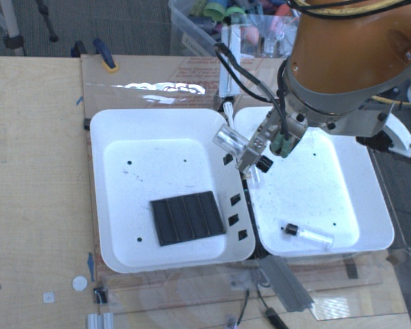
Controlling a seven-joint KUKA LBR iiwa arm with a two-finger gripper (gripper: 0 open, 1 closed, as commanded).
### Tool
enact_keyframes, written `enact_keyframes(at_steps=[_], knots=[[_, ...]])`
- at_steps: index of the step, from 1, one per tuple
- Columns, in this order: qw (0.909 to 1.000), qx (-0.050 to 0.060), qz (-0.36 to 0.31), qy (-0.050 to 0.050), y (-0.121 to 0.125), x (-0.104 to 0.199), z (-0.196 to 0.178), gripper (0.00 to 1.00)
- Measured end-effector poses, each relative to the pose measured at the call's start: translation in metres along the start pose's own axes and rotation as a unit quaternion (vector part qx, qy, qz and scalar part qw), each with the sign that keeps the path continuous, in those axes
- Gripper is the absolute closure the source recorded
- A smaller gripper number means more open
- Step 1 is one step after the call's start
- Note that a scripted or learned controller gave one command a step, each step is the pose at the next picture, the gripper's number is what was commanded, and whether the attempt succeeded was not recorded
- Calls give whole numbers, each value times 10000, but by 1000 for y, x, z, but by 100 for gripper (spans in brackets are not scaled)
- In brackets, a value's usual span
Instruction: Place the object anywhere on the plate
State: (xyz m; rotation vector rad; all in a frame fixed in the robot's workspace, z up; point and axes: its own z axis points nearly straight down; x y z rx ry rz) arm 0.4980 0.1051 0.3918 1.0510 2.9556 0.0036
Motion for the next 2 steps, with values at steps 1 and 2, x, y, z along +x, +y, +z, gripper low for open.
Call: enact_keyframes(at_steps=[1, 2], knots=[[9687, -15, -2480, -8, 44, 25, -44, 100], [9515, 0, -3077, 11, 62, 15, 33, 100]])
